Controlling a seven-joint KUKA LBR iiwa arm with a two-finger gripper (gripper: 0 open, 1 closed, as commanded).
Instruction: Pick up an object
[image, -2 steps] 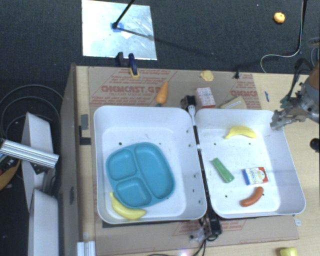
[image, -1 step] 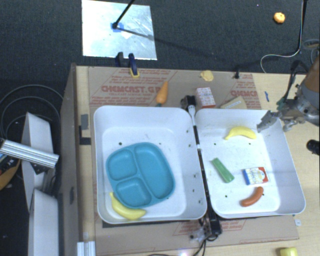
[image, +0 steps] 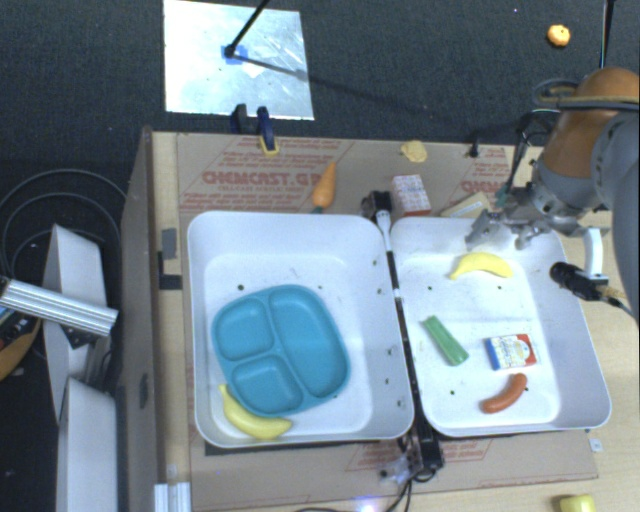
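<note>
The right bin (image: 590, 370) holds a yellow banana (image: 482, 265) near its far edge, a green stick-shaped piece (image: 444, 339) in the middle, a small blue, white and red carton (image: 511, 351) and a brown sausage (image: 503, 393) toward the front. My gripper (image: 500, 231) hangs at the bin's far edge, just beyond and above the banana. Its fingers are spread open and nothing sits between them. The grey arm with its orange band (image: 585, 130) comes in from the upper right.
The left bin (image: 205, 250) carries a blue divided plate (image: 281, 348) and a second banana (image: 255, 418) at its front. On the cardboard behind the bins lie a carrot (image: 325, 186), a small box (image: 411, 193) and a yellow scrap (image: 414, 151).
</note>
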